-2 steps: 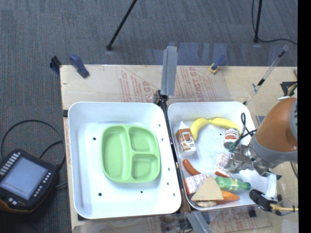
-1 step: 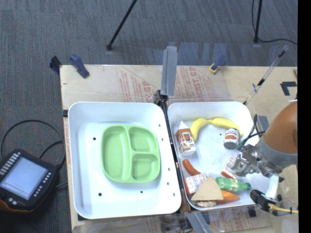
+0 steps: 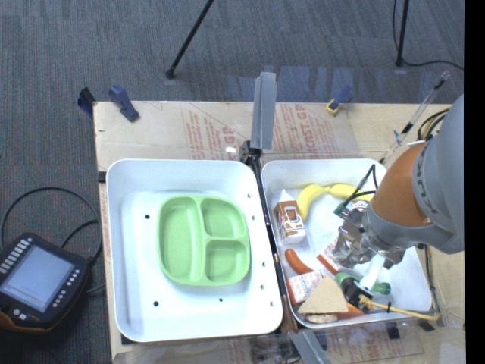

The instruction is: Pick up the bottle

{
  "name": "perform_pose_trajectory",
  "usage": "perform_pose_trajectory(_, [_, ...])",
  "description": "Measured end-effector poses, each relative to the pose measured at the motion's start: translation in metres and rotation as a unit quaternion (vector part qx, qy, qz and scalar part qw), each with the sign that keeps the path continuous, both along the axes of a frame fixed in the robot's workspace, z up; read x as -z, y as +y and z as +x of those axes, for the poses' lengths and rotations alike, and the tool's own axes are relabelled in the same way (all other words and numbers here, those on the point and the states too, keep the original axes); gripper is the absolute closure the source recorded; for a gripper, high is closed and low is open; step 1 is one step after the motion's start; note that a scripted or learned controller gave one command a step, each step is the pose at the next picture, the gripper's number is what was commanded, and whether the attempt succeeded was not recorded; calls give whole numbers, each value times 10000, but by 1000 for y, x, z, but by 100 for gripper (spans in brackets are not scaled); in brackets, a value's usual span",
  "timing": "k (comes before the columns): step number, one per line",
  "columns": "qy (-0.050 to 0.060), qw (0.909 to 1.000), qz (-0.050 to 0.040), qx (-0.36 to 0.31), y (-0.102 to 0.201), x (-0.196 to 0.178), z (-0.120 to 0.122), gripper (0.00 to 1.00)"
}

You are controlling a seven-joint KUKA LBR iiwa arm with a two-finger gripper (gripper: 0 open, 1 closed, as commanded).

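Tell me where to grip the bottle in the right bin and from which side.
Probably across the bottle's pale body, coming straight down from above. It seems to lie tilted at the bin's front right, green cap end toward the sandwich. The gripper covers its upper part, so its full length is hard to judge. Mind the stick beside it.

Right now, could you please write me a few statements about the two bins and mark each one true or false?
1. The green plate lies in the left bin. True.
2. The banana lies in the left bin. False: it is in the right bin, near its far side.
3. The gripper is over the right bin. True.
4. The small carton sits on the green plate. False: it is in the right bin, beside the banana.
5. The sandwich wedge lies near the right bin's front edge. True.
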State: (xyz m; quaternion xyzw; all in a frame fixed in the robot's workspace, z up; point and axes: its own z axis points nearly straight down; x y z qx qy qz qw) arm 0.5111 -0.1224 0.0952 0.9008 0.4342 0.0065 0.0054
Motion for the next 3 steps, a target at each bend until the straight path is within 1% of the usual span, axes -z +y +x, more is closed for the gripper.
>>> perform_pose_trajectory(1, [106,9940,31,1085,76,-91,28,100])
perform_pose_trajectory(2, [121,9759,48,2177,22,10,-38,100])
perform_pose_trajectory(3, [112,9567,48,2908,6,9,22,100])
